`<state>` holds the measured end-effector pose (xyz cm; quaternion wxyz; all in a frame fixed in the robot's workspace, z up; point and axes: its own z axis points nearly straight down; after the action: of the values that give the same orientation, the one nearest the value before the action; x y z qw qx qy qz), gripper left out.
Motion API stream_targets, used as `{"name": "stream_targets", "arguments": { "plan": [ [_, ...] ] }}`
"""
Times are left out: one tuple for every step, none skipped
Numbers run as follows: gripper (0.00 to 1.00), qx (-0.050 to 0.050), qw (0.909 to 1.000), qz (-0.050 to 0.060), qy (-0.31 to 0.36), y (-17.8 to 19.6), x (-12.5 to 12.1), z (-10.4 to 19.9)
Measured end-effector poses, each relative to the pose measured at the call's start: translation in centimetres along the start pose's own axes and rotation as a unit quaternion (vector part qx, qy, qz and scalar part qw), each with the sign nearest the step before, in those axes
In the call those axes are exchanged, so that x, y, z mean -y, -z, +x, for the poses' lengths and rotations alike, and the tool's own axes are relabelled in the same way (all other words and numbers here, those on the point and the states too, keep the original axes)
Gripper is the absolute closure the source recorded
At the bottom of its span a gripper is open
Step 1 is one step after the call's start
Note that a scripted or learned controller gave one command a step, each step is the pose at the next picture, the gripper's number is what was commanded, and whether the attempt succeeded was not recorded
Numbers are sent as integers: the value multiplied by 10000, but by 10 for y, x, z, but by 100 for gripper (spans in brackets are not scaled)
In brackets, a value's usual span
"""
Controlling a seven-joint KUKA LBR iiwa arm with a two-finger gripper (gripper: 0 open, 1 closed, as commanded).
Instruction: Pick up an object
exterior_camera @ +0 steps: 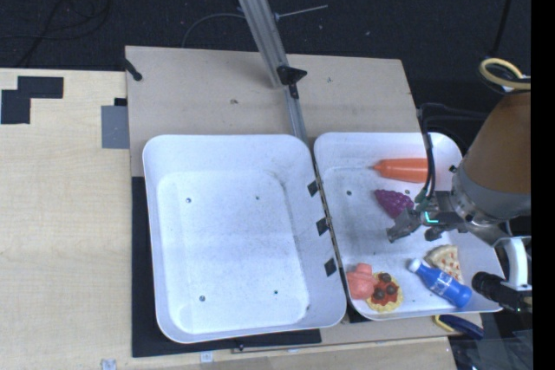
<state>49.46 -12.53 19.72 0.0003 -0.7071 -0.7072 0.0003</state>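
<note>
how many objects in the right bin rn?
6 visible in the right bin: orange carrot at the back, purple grapes below it, red piece and tart front left, blue bottle and waffle front right. The arm may hide more.

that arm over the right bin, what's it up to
The robot arm reaches in from the right, its claw low over the right bin, just below the purple grapes. An orange carrot, a blue bottle, a waffle and other toy food lie around it. It holds nothing that can be seen.
</note>
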Motion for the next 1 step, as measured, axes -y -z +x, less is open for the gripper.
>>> {"name": "stream_targets", "arguments": {
  "plan": [
    [0, 0, 10000, 1, 0, 0, 0, 0]
  ]
}}
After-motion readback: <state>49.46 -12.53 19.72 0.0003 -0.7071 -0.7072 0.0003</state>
